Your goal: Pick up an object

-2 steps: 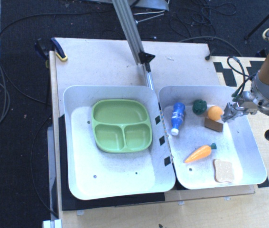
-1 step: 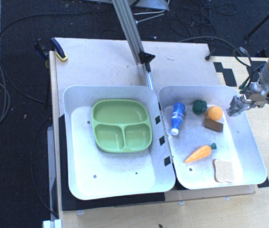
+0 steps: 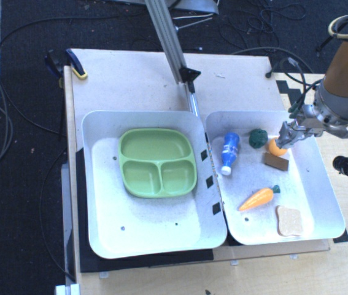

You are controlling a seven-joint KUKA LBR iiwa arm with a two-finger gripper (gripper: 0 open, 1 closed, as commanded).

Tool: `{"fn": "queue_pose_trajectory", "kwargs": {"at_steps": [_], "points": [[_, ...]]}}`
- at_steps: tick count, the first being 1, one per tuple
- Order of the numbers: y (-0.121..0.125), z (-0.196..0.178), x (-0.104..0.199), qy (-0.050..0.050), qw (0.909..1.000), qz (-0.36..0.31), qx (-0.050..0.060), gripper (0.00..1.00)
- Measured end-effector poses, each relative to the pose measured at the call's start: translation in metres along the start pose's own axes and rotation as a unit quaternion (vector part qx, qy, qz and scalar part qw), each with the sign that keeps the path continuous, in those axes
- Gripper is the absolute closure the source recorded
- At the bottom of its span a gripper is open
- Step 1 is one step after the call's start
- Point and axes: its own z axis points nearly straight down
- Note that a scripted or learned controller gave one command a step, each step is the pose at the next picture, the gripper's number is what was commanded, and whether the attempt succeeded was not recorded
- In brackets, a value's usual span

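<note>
Here the gripper (image 3: pixel 286 136) sits low over the right bin (image 3: pixel 321 183), near its upper right part, reaching in from three o'clock on the grey arm (image 3: pixel 339 91). I cannot tell whether it is open or closed; its tip blurs into what lies under it. Touching that tip, at about seven o'clock from it, is a small orange ball (image 3: pixel 274 146), partly hidden, and just below that ball lies a brown block (image 3: pixel 276 161), the two touching. At nine o'clock from the gripper, close by, is a dark green round object (image 3: pixel 258 138). Further that way lies a blue and white bottle (image 3: pixel 228 153) on its side, its white cap toward six o'clock. Down at six o'clock from the gripper, well apart, a toy carrot (image 3: pixel 258 199) lies at a slant, green top toward two o'clock. Near it, toward four o'clock, rests a tan bread slice (image 3: pixel 290 220). The left bin (image 3: pixel 100 226) holds a green divided plate (image 3: pixel 158 163), three compartments.
</note>
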Motion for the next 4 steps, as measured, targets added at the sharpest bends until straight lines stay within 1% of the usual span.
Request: {"fn": "queue_pose_trajectory", "kwargs": {"at_steps": [1, 2, 3, 4], "points": [[0.011, -0.007, 0.05, 0.0, 1.0, -0.001, -0.001, 1.0], [0.019, 0.004, 0.104, 0.0, 1.0, 0.0, 0.0, 1.0], [0.018, 0.009, 0.149, 0.0, 1.0, 0.0, 0.0, 1.0], [0.026, 0.017, 0.2, 0.0, 1.0, 0.0, 0.0, 1.0]]}}
